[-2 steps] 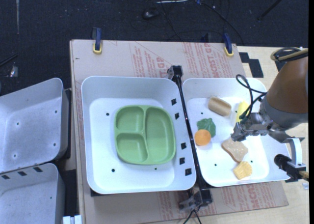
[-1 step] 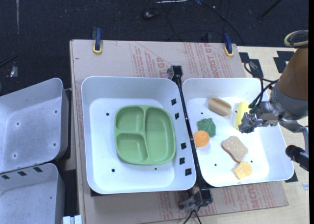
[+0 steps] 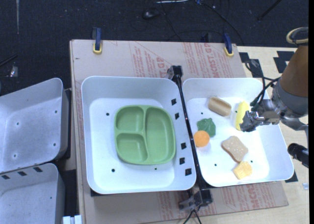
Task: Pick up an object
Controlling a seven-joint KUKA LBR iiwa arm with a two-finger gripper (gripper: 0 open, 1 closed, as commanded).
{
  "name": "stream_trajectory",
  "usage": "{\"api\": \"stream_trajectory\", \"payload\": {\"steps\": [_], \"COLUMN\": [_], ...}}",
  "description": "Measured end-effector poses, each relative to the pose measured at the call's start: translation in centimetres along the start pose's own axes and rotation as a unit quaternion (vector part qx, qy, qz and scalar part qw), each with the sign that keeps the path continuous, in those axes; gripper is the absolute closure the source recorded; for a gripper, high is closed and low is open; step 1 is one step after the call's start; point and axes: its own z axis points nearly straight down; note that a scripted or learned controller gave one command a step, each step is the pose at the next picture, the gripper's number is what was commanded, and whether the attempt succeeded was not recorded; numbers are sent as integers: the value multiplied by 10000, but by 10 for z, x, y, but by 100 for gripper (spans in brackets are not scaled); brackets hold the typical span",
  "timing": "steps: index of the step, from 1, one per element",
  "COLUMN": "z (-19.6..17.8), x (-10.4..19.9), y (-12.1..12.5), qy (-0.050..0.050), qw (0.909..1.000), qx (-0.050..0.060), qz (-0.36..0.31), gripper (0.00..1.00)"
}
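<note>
The right bin [image 3: 274, 166] holds several toy foods: a tan bread roll [image 3: 219, 105], a yellow banana-like piece [image 3: 241, 114], a green leafy piece [image 3: 207, 126], an orange ball [image 3: 201, 139], a tan bread slice [image 3: 234, 148] and a yellow cheese chunk [image 3: 242, 170]. My gripper [image 3: 248, 122] reaches in from the right and hovers low beside the yellow piece, at its right edge. Nothing shows between its fingers.
The left bin [image 3: 98, 169] contains a green divided plate [image 3: 145, 134]. Black clips line the wall between the two bins. Two blue clamps [image 3: 97, 40] hold the wooden board at its far edge. White panels lie off the bench to the left.
</note>
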Motion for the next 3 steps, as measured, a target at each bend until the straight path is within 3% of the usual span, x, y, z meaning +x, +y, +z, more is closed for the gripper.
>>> {"api": "stream_trajectory", "payload": {"steps": [3], "z": [24], "x": [144], "y": [88], "qy": [11], "qw": [10000], "qx": [1], "qz": [-25], "gripper": [100]}}
